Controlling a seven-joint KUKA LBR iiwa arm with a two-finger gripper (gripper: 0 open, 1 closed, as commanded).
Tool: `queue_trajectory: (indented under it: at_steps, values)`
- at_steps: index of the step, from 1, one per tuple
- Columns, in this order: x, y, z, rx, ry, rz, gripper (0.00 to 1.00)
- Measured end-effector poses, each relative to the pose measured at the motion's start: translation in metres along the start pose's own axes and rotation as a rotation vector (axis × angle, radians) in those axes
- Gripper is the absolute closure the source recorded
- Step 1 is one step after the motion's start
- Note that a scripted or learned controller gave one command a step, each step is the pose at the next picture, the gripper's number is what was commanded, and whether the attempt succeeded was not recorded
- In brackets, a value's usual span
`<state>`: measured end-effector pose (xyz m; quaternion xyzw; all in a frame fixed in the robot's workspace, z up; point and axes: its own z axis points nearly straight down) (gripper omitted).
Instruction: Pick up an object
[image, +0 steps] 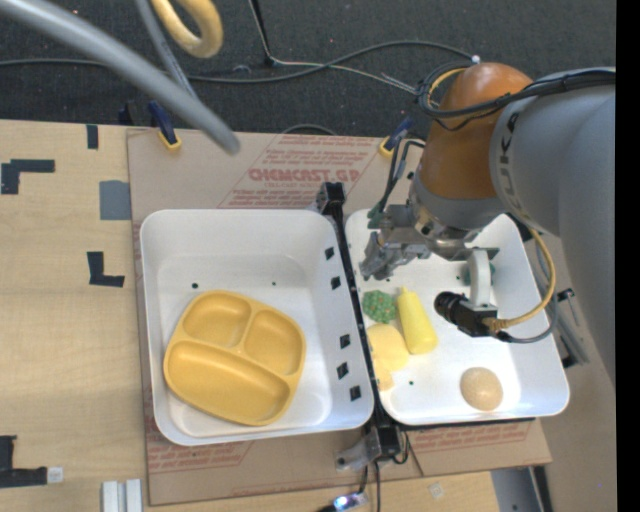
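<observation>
— Grey arm (560, 140) with orange band hangs closest, yes?
— Yes. Its gripper (385, 258) is over the right bin (530, 400); fingers I cannot tell.
— And objects?
— Green piece (378, 305) just below it, yellow corn (415, 320) beside, beige egg (481, 388) farther.

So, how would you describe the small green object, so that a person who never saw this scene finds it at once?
Look at the right white bin, the one under the arm, and go to its left wall. There, just below the gripper, sits the small green bumpy object, touching the yellow corn-like piece. It is the only green thing; its neighbours are yellow or beige.
</observation>
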<state>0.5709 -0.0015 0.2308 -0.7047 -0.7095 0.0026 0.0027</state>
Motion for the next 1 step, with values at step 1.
queue_trajectory:
  at_steps: [1]
  values:
    - [0.0573, 0.0186, 0.0143, 0.0, 0.0, 0.0, 1.0]
